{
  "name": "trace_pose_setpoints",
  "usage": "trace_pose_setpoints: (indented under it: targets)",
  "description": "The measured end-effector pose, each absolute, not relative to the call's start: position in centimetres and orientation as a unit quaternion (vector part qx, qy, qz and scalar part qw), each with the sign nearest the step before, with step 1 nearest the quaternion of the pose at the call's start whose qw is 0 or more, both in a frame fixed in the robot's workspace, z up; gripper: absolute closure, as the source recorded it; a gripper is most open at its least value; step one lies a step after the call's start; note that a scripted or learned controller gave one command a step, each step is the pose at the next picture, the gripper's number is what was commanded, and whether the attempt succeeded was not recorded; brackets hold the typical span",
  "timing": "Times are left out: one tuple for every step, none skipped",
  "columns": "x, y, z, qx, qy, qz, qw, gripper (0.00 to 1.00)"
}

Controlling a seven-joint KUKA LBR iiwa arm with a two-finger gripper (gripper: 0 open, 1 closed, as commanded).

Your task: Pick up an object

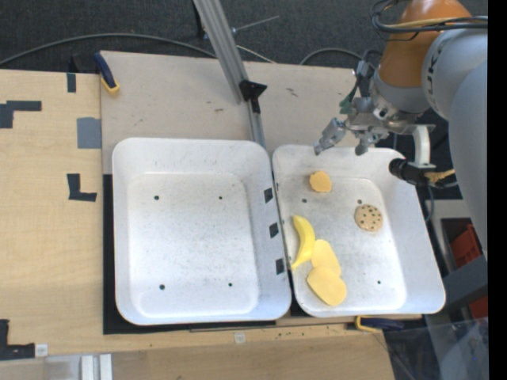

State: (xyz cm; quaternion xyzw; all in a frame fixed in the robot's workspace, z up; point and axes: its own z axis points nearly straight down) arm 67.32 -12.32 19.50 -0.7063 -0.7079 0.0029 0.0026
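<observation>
— Nearest the camera, in the right bin (412,291): two pale yellow pieces (325,274), overlapping, close to the front wall. Touching them on the left, a yellow banana (302,240), curved, lying along the bin's left side.

— And further back?

— A round speckled cookie (367,217), flat on the floor toward the right, apart from the rest. Beyond that, a small orange disc (320,182), lying alone near the back wall.

— Left bin (127,212)?

— White, side by side with the other, speckled with dark dots.

— Gripper?

— Up at the far edge of the right bin: gripper (345,142), fingers spread apart, nothing between them. Just behind and above the orange disc, not touching it. Grey arm with orange band (424,22) reaching in from the right. Further still, a slanted metal rail (224,42) over the bench
</observation>
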Motion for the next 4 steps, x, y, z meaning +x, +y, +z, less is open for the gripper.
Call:
trace_pose_setpoints:
  targets:
    - [67.9, -11.6, 14.3, -0.706, -0.708, 0.0025, 0.002, 0.0]
    - [67.6, -11.6, 9.2, -0.707, -0.707, 0.0065, 0.007, 0.0]
    - [67.6, -11.6, 10.1, -0.707, -0.707, 0.0073, 0.007, 1.0]
    - [67.1, -11.4, 14.6, -0.707, -0.708, -0.0008, -0.001, 1.0]
